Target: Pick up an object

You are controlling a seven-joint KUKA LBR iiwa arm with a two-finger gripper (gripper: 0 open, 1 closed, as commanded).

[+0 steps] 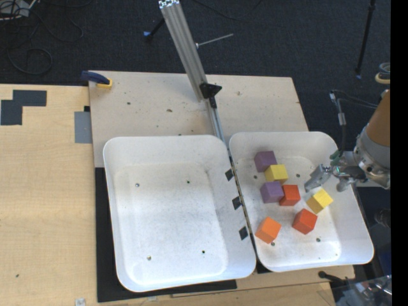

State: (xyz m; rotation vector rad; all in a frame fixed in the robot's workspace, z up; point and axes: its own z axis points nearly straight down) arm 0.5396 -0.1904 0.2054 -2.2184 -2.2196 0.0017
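Note:
The right bin (344, 250) holds several small cubes: two purple ones (265, 160) (271, 192), two yellow ones (276, 173) (320, 200), two red ones (290, 195) (305, 221) and an orange one (268, 229). My gripper (322, 177) reaches in from the right and hangs over the bin's right half, just above and left of the right-hand yellow cube. One grey finger (314, 179) slants down toward the left, between the red cube by the purple one and that yellow cube. I see nothing held between the fingers.
The left bin (166, 209) lies beside the right one, with black clips (236, 203) along the shared rims. An aluminium post (186, 46) rises behind the bins. A blue and yellow clamp (97, 78) sits at the board's far left corner.

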